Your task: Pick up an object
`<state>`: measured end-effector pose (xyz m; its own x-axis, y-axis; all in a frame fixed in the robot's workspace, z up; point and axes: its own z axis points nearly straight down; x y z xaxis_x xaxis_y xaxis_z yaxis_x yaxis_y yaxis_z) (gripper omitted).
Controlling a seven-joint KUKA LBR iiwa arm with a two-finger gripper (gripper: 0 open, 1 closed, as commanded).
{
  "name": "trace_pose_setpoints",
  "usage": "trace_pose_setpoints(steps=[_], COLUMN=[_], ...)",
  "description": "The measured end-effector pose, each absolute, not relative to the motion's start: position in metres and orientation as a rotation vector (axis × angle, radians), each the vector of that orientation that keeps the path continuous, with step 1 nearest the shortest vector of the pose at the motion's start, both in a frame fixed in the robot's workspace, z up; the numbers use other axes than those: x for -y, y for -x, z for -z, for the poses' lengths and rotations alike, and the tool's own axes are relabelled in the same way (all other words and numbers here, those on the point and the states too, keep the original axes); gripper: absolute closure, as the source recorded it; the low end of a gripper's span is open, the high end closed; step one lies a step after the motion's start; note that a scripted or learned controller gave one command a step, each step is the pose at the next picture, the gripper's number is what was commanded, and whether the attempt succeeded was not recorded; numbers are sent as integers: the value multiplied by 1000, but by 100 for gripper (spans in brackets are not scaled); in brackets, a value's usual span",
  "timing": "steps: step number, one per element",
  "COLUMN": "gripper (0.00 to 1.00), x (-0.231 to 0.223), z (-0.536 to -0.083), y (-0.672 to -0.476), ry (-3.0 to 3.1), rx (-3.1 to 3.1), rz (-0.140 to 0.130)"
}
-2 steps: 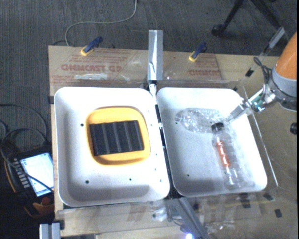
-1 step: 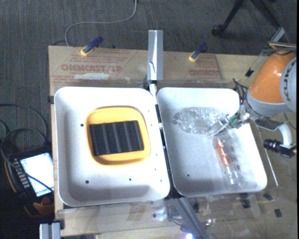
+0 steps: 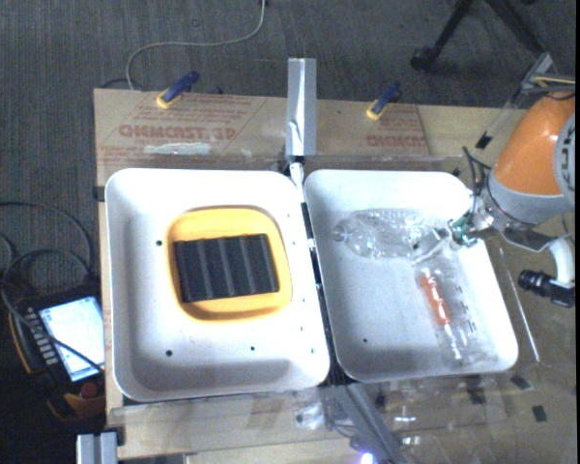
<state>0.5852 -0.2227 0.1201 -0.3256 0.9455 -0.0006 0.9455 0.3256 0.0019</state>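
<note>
A wooden bench [image 3: 261, 124] carries two shallow white bins side by side. The left bin [image 3: 135, 356] holds a yellow-orange tray [image 3: 230, 230] with a dark ribbed panel [image 3: 226, 267] set into its middle; it lies toward the far half of that bin. The right bin [image 3: 367, 346] holds clear plastic things: a crumpled transparent bottle [image 3: 382, 233] lies in the far part, and a clear tube-like packet with an orange piece inside [image 3: 445, 303] stretches from the middle toward the near right corner.

The arm [image 3: 536, 158], grey with a broad orange band, reaches in from the right, over the far right corner of the right bin. Its gripper [image 3: 461, 230] sits low at that bin's right wall, just beside the right end of the crumpled bottle and just beyond the far end of the orange-filled packet. Nothing visibly sits between its tips, and whether they are spread or pressed together cannot be told at this size.

Two blue and yellow clamps [image 3: 177, 89] pin the bench's far edge.
</note>
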Motion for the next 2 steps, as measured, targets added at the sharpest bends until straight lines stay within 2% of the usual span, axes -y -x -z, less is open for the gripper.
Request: trace_pose_setpoints(steps=[1, 2], gripper=[0, 100], x=[204, 202], z=[-94, -104], y=[-554, -555], ry=[-1784, -1782], rx=[-2554, -2553], rz=[-12, -18])
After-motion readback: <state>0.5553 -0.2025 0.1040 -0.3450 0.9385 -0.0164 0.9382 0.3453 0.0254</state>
